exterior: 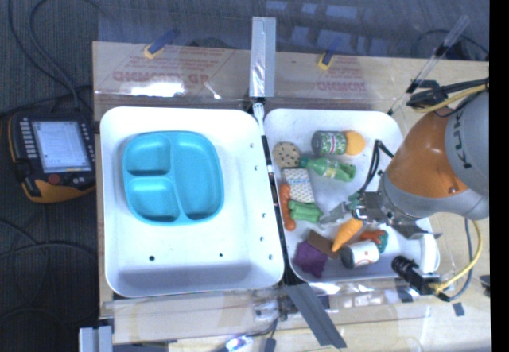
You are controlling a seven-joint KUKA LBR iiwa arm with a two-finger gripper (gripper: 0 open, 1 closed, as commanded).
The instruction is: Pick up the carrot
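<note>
The blue plate (171,176) sits in the left bin (119,263); in the right bin (382,124), the carrot (346,234) lies among toys, at the tool (359,213); nothing looks lifted yet, so the pick seems unfinished; whether the tool is wide or narrow, I cannot tell; the wrist hides it.

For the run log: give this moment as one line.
task: pick up carrot | gripper low in right bin | carrot at the fingertips, grasp unconfirmed | left bin: blue tray
</note>
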